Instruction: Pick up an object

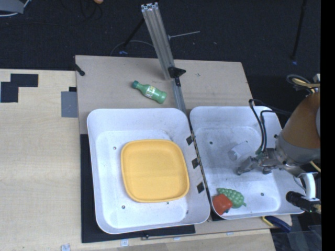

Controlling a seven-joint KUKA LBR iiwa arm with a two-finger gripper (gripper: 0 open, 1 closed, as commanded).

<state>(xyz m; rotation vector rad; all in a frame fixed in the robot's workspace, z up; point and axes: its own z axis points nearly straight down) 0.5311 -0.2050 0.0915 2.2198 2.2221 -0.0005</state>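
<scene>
Two shallow white bins sit side by side on the bench (209,80). The left bin (102,156) holds a square yellow plate (155,170) lying flat near its middle. The right bin (222,122) holds a toy strawberry (228,200), red with a bumpy green top, lying near the front edge at the bin's left corner, close to the divider between the two bins. A small pale cylinder (236,150) also lies in the right bin, about midway across its floor, on its side.

The arm (301,132) reaches in from the right over the right bin, its orange band visible above the grey wrist. The gripper (246,166) points leftward and down, low over the bin floor, just beside and in front of the pale cylinder. Its tips are dark and thin against the white floor, and whether the fingers are spread or closed I cannot tell; nothing is visibly caught between them. The strawberry lies apart from the gripper, nearer the front.

Behind the bins, on the bare bench, a small green bottle (149,92) lies on its side. A slanted metal rail (162,41) rises from the bench just behind the gap between the bins.
</scene>
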